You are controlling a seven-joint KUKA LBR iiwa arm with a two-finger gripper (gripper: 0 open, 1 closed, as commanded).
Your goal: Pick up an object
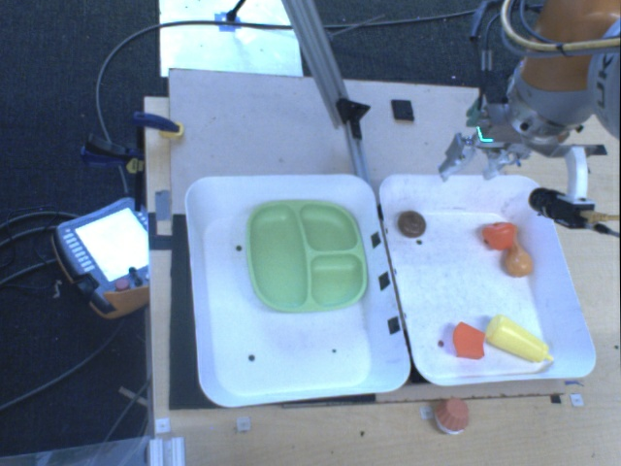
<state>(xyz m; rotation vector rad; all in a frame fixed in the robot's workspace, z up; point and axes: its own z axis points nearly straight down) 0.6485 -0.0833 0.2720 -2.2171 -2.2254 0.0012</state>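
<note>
The right bin [563,289] holds a round brown object [411,224] near its back left corner. A red-orange piece [499,235] and a tan-orange pear-shaped thing [517,261] sit at its right side. A red piece [468,340] and a yellow cone-shaped object [517,339] lie close together near the front. My gripper [473,168] hangs above the back rim of this bin, up and to the right of the brown object. Its fingers are spread open with nothing between them.
A green divided plate [306,255] lies in the left bin [223,357]. A small round orange-brown thing [450,414] rests on the bench in front of the right bin. A slanted metal pole [320,51] rises behind the bins, with a black square [403,111] beside it.
</note>
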